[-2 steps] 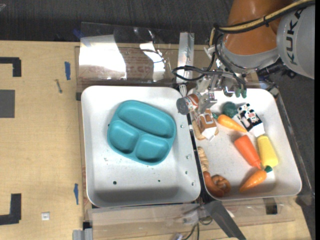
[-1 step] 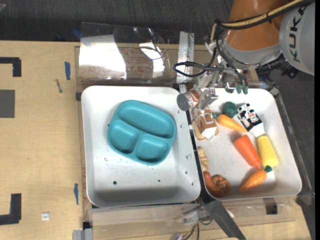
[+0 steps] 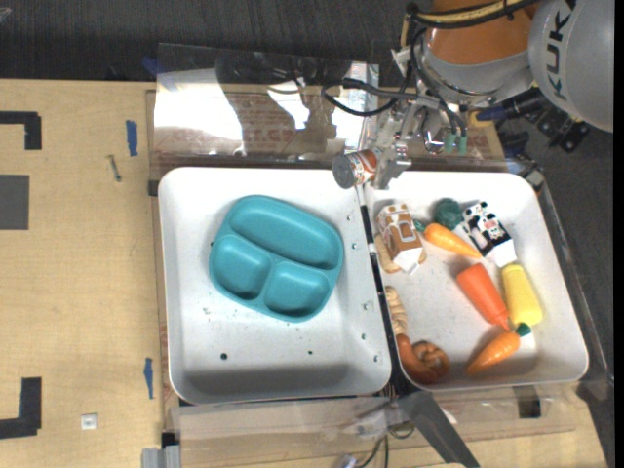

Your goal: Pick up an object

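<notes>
Item: small cylindrical tin can with a red-and-white label (image 3: 357, 168), lifted above the bins' rear edge, clamped between the fingers of the two-finger gripper (image 3: 382, 162). Pick apparently accomplished. Remaining: hold secure, carry clear.

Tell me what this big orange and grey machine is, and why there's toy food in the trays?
It's a robot arm reaching in from the right, photographed by one camera looking down from above. At its end is a gripper whose fingers grab things. A small can sits right at the fingers, above the trays' top edge; it looks held, though I can't be sure. Below are two white bins. The left bin holds a blue divided plate. The right bin holds toy carrots, a yellow corn and a little toy house. The robot practises picking things up.
</notes>
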You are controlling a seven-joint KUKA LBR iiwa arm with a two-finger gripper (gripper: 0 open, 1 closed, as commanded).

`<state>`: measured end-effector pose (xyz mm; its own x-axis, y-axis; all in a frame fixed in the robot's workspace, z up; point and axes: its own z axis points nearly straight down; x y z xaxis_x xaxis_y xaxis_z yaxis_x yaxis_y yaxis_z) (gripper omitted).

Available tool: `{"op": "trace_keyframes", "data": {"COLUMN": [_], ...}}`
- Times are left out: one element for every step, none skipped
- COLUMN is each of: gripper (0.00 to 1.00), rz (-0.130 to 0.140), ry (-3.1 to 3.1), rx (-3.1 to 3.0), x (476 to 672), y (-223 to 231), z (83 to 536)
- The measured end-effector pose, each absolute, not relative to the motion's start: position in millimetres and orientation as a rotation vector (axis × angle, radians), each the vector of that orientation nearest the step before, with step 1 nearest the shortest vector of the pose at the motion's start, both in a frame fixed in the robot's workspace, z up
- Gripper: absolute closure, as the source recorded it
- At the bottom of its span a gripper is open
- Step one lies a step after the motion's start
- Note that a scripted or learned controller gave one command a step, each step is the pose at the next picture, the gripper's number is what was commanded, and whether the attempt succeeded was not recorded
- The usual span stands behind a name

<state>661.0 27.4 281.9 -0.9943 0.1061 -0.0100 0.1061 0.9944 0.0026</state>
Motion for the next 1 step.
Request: {"op": "trace_keyframes", "data": {"gripper": [1.0], "rz": [-0.001], "ry": [3.132], "rx": [-0.169], "x": [640.4], "y": [-53.0], "z": [280.7]}}
